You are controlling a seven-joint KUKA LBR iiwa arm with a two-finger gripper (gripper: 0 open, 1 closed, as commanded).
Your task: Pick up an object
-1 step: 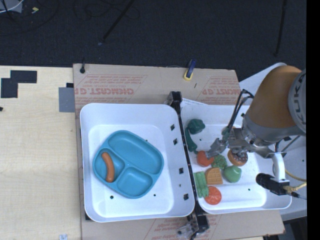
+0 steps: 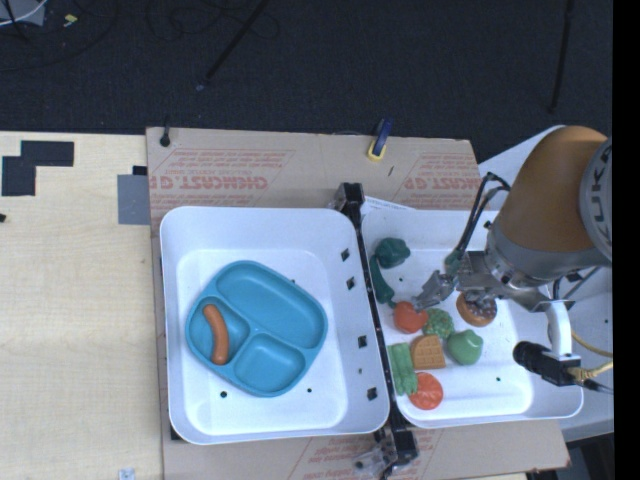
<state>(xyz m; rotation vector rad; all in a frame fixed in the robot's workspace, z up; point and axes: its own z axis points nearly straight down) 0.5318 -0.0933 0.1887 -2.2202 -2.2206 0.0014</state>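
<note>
Two bins [image 2: 190,238], one tray [image 2: 257,326], one sausage [image 2: 216,332]

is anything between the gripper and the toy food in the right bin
Nothing visible. The gripper hangs directly over the pile, just above the red piece and broccoli, inside the right bin.

There are two white bins [image 2: 180,268]. One blue plate [image 2: 258,326] holds one hot dog [image 2: 215,331]. There are four green toys [image 2: 391,251], two red toys [image 2: 408,317], and two orange toys [image 2: 428,353].
</note>
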